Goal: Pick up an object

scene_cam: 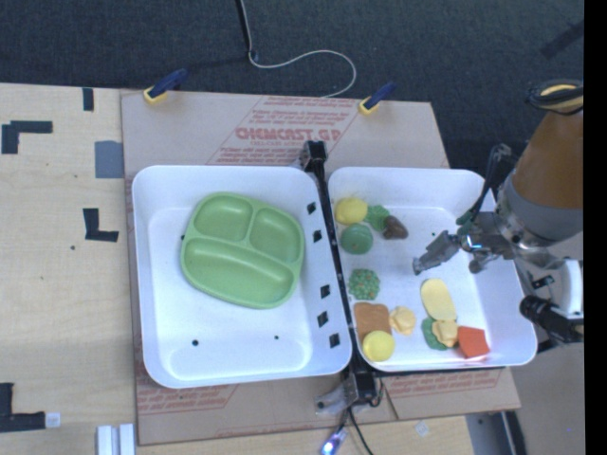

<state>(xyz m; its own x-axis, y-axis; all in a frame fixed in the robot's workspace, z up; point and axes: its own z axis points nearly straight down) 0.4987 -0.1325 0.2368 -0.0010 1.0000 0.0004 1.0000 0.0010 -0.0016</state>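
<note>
- I see the left bin (pixel 156 282) carrying a green divided plate (pixel 243 249), tilted toward its back-left corner.
- My gripper (pixel 453 252) hangs over the middle of the right bin (pixel 479 183), fingers spread wide with nothing between them.
- Toy foods crowd that bin: a yellow ball (pixel 350 209) and green pieces along its left wall, an orange block (pixel 473 341) in the front-right corner.
- A pale yellow oval piece (pixel 438 300) lies just in front of the gripper, smooth and flat-looking.

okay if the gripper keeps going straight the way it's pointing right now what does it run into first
Probably bare floor of the right bin. The gripper points down-left; beyond that lies the green broccoli piece. Its height is unclear.
</note>
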